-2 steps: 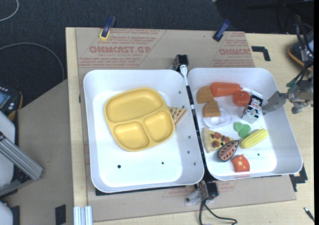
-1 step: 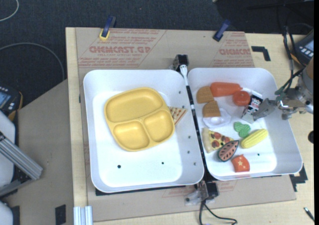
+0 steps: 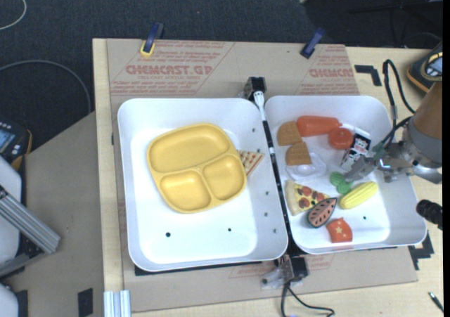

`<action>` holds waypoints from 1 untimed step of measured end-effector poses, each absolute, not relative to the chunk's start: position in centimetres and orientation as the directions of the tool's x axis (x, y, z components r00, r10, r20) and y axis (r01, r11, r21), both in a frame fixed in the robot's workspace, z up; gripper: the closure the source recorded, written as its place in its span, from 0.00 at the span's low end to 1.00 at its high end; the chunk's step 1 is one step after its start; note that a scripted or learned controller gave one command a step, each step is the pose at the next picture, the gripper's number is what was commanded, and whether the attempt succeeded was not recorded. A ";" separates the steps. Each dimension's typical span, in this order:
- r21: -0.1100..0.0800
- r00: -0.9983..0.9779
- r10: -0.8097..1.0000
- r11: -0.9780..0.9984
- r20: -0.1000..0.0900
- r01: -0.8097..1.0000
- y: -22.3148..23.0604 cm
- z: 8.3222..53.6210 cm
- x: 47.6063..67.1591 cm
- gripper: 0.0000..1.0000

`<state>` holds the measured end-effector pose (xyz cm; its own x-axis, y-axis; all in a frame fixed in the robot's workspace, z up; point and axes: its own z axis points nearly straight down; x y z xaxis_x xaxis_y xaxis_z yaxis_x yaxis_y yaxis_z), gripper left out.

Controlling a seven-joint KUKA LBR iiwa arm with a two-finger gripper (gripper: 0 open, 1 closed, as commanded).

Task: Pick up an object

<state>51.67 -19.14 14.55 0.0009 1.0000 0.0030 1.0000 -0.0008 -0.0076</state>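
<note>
Lying below tool (image 3: 361, 163): corn (image 3: 358, 195)

You see a yellow divided plate (image 3: 195, 175) in the white left bin (image 3: 140, 238). Right of that plate, the white right bin (image 3: 373, 228) holds an orange-red carrot (image 3: 318, 125), tan bread pieces (image 3: 294, 144), a yellow corn cob (image 3: 358, 195), a pizza slice (image 3: 304, 196) dotted red, and a red strawberry (image 3: 339, 230). The counter (image 3: 211, 62) is tan with red lettering.

A robot lab: clamped cardboard bench (image 3: 232, 62), cables (image 3: 394, 91), carpet.
</note>
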 end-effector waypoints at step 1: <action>-0.006 0.001 1.000 -0.001 0.003 1.000 -19.8 8.6 52.1 0.00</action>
